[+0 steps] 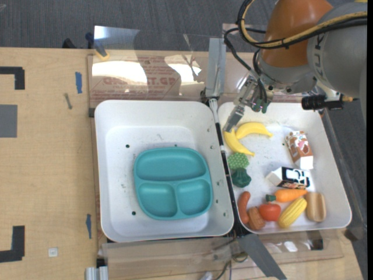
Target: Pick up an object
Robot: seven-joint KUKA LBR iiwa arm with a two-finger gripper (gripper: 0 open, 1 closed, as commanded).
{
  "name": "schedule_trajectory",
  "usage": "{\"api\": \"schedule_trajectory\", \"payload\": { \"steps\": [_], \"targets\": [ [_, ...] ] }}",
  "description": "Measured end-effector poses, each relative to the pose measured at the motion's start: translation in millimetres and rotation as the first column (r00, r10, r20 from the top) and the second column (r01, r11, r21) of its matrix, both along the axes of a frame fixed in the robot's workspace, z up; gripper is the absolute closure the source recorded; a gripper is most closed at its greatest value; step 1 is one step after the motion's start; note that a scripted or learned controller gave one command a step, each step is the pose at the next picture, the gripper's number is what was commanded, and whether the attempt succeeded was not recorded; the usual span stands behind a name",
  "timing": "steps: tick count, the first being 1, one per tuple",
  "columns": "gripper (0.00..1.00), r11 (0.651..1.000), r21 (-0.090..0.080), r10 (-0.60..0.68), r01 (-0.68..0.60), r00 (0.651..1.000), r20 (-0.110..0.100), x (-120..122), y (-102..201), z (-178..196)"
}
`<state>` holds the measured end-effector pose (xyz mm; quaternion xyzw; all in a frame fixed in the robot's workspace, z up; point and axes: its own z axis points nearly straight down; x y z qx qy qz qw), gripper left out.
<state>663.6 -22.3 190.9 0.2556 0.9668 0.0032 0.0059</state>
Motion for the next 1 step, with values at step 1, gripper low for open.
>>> {"api": "schedule_trajectory", "payload": {
  "steps": [1],
  "targets": [
    [0.00, 0.979, -0.002, -0.204, 0.204, 0.979, 0.018, -21.7, -69.1, -82.2]
  ]
}}
